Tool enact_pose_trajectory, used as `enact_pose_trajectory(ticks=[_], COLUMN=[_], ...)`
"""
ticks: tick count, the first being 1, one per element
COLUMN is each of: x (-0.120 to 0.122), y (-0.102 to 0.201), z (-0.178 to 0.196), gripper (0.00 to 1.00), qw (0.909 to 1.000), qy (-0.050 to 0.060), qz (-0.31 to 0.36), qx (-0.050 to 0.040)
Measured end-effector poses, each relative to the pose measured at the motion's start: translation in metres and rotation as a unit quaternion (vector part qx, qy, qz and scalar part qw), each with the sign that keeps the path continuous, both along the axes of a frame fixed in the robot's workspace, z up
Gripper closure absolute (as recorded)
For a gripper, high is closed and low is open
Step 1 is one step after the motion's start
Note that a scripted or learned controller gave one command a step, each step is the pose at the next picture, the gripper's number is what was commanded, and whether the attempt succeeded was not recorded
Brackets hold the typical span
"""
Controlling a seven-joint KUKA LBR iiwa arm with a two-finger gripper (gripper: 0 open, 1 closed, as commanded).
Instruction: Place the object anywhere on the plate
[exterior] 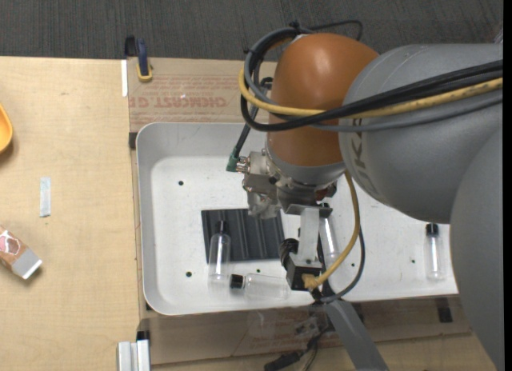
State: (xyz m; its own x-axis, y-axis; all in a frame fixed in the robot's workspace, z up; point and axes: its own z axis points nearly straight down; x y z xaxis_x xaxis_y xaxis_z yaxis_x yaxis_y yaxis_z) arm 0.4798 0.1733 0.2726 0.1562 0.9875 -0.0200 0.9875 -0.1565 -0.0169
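The grey arm [400, 113] is reaching in from the right, its orange wrist section hanging over the middle of the white bin [160, 201]. The gripper [264, 193] is sitting low beneath it, just above the far edge of the dark ribbed plate [250, 232]. The wrist is hiding its tips, so I cannot tell whether it is released, clenched or grasping anything.

The step in hand is probably either a pick or a release at the plate. To do it well, the arm should be working straight down over the plate's centre. It should be opening only once the load is low, since a round vial is likely to roll along the ribs and off an edge.

The bin is holding the plate in its near middle and three clear vials. One vial [218, 251], the likeliest task object, is lying across the plate's left near corner, partly on it. A black-capped vial [254, 283] is lying just beyond the plate's near edge. A third vial [433, 251] is lying well apart at the right.
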Motion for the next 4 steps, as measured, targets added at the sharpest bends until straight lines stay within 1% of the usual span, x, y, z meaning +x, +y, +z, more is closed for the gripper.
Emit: enact_pose_trajectory(ticks=[1, 2, 3, 4], x=[-0.002, -0.002, -0.003, -0.003], y=[-0.01, -0.037, 0.053, 0.053], z=[0.009, 0.018, -0.033, -0.033], gripper=[1.0, 1.0, 1.0, 0.0], qw=[0.9924, 0.9992, 0.9981, 0.9981], qy=[-0.009, -0.008, -0.008, -0.008], qz=[-0.123, -0.04, -0.061, -0.061], qx=[0.0051, 0.0063, 0.0056, 0.0057])
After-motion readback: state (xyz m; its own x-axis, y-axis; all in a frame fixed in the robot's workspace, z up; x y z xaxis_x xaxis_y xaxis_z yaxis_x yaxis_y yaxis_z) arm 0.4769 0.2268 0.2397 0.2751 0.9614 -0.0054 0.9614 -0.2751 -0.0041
